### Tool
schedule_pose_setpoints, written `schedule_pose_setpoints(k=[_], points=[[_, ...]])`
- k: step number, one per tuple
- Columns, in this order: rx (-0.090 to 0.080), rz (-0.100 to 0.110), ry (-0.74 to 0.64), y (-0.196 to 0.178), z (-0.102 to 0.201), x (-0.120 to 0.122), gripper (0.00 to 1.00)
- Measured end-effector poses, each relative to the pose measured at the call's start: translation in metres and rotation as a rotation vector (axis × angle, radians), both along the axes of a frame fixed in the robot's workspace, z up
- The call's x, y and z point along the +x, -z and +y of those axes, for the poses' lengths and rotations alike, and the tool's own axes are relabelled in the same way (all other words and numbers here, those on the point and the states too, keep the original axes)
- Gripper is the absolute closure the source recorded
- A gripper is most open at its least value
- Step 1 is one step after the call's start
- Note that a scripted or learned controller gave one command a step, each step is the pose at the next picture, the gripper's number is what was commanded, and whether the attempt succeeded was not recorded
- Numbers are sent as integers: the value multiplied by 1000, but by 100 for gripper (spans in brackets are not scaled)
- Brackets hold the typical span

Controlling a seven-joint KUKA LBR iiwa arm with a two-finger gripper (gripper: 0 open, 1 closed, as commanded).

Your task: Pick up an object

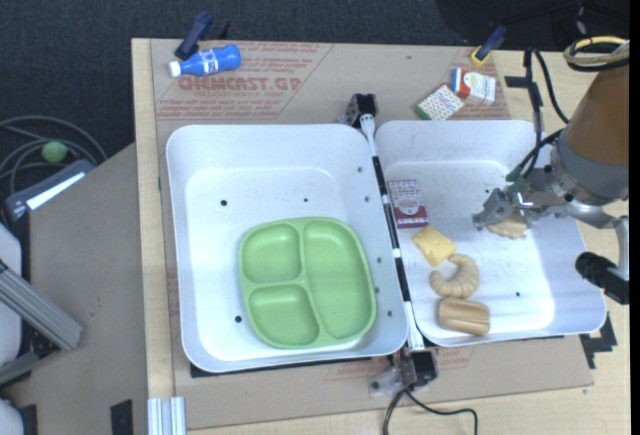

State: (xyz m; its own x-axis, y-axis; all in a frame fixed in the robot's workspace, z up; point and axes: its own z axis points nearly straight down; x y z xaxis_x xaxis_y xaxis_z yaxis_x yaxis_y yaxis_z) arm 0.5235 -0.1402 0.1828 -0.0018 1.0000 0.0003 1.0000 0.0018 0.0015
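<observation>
Pale food piece (512,229) lies in the right bin (520,313), just under the end effector (503,213), apparently touching its tips; whether those are apart or together I cannot tell. A good grasp probably means descending straight and squeezing across its short side. Its long axis seems to run roughly left-right. Leftward lie a yellow wedge (433,245), croissant (456,276) and bread roll (461,316).

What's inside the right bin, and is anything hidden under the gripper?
The right bin holds a small red-and-white carton, a yellow block, a curved pastry and a bread roll. The gripper covers most of a pale item, so it can't be identified.
</observation>
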Motion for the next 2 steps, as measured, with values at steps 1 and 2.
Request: schedule_pose_setpoints(k=[1,2], points=[[-1,0,1,-17,70,17,100],[1,4,1,-33,128,-31,100]])
